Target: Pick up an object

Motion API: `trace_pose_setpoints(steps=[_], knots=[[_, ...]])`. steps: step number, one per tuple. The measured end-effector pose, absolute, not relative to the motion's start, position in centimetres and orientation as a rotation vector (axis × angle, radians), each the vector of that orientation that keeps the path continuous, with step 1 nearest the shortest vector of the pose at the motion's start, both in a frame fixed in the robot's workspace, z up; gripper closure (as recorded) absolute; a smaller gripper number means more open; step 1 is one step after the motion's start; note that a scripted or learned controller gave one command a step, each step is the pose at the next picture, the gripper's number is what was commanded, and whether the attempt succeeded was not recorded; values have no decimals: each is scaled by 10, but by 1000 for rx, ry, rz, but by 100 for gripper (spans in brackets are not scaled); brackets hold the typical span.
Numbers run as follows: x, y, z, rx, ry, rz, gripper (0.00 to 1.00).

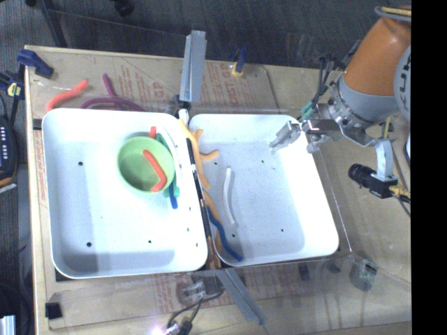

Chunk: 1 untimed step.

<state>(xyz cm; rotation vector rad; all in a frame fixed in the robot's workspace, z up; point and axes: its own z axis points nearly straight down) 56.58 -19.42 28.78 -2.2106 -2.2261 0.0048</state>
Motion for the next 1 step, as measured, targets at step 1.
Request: trace_pose_setpoints(steps=[1], knots=[[584, -208, 293, -2157, -2285, -1, 0]])
